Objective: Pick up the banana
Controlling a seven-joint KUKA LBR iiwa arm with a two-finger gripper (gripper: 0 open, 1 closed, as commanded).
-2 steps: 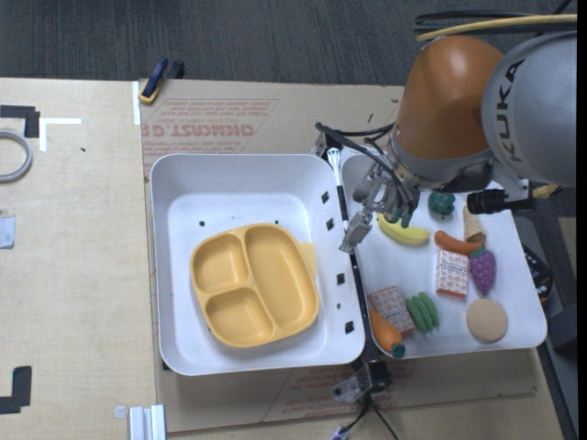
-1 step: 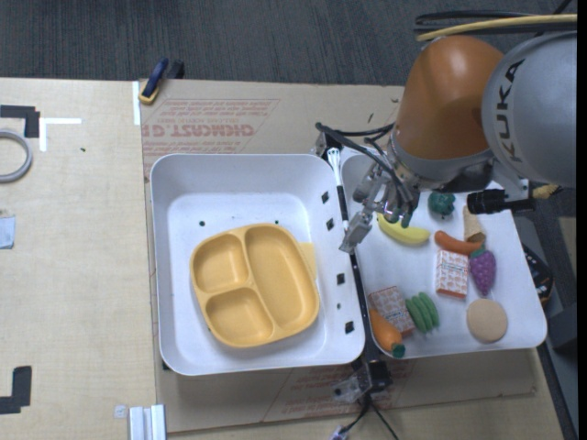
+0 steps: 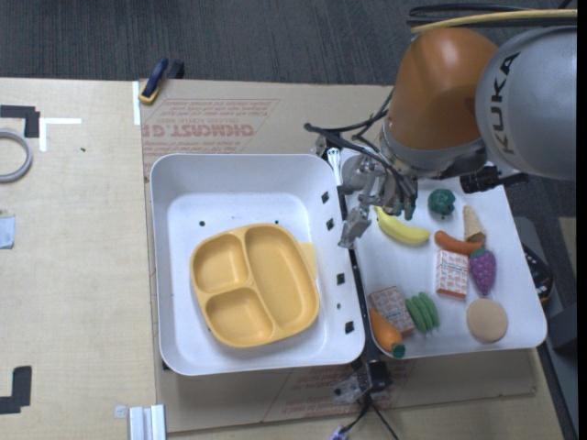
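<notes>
The yellow banana (image 3: 404, 230) lies in the upper left part of the right bin (image 3: 514, 337), its left end pointing up toward the arm's wrist. My gripper (image 3: 379, 215) hangs just over that left end, close to the wall between the two bins. It is open: one grey finger (image 3: 352, 228) reaches down to the left of the banana, the other sits above the fruit near the wrist. Nothing is held between them. The orange band and grey arm hide the bin's top edge.
Close by in the right bin are a green vegetable (image 3: 442, 202), a red sausage (image 3: 457, 241), a cone (image 3: 472, 220), purple grapes (image 3: 482, 270), a pink wafer (image 3: 451, 274), green beans (image 3: 422, 311), a carrot (image 3: 387, 333) and a bun (image 3: 486, 320). The left bin (image 3: 174, 246) holds a yellow divided plate (image 3: 255, 284).
</notes>
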